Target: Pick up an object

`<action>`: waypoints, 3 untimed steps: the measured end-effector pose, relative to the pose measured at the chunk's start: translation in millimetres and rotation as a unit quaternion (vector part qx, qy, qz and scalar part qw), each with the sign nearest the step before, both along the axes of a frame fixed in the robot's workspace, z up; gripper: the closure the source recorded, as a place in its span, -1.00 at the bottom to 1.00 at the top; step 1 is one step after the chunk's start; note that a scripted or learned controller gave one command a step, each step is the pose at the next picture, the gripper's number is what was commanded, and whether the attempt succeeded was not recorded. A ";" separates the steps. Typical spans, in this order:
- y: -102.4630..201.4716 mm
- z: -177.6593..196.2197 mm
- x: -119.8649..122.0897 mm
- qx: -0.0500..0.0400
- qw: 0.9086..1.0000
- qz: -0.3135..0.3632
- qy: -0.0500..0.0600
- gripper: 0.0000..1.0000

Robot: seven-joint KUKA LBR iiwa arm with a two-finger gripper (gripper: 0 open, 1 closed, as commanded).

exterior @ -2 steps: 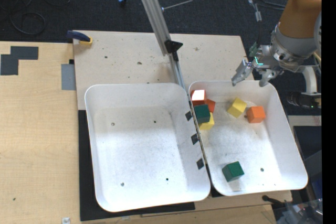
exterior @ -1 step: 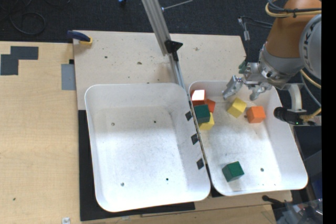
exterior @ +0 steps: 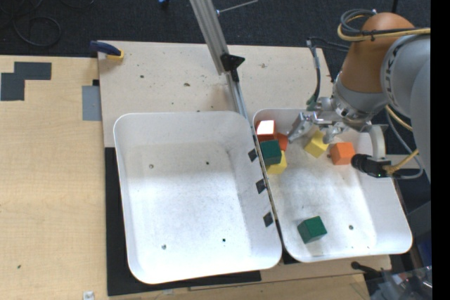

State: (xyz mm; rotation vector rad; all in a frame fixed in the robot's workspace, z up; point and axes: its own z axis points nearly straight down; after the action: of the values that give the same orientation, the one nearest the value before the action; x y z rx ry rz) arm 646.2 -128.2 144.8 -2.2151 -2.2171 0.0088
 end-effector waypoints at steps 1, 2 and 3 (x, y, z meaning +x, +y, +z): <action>-2.0 -11.1 4.5 -0.002 1.000 -0.002 -0.011 -1.00; -3.2 -4.1 3.5 -0.002 1.000 -0.004 -0.009 1.00; -12.1 54.1 2.9 -0.001 1.000 -0.002 -0.006 1.00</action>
State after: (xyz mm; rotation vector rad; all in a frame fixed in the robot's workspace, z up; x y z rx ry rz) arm 649.1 -140.4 198.9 -2.2270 -2.2210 -0.0024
